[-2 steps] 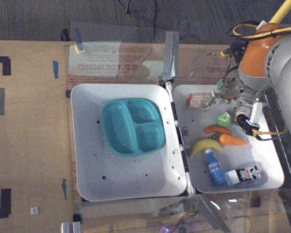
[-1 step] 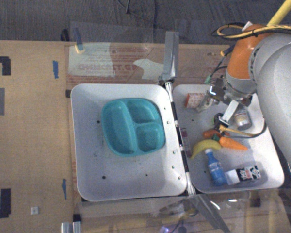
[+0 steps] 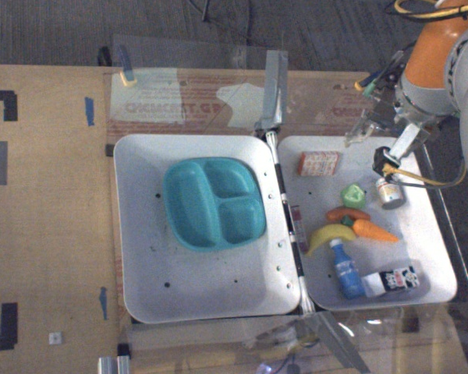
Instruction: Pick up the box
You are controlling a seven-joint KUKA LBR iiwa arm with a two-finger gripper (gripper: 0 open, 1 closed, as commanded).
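Cardboard-covered bench [image 3: 47,209] carries two white bins; the left bin [image 3: 132,287] holds a teal divided tray [image 3: 214,202], keeping the right bin [image 3: 437,279] for loose items. Gripper [image 3: 378,127] hovers over that bin's upper edge; finger opening cannot be determined. Red-and-white box [image 3: 319,163] lies flat, just below-left of the fingers, apart from the toy clutter.

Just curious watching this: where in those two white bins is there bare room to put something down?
Left bin: bare floor all around the teal tray, widest below it. Right bin: free near the box; crowded lower down around banana, carrot, bottle.
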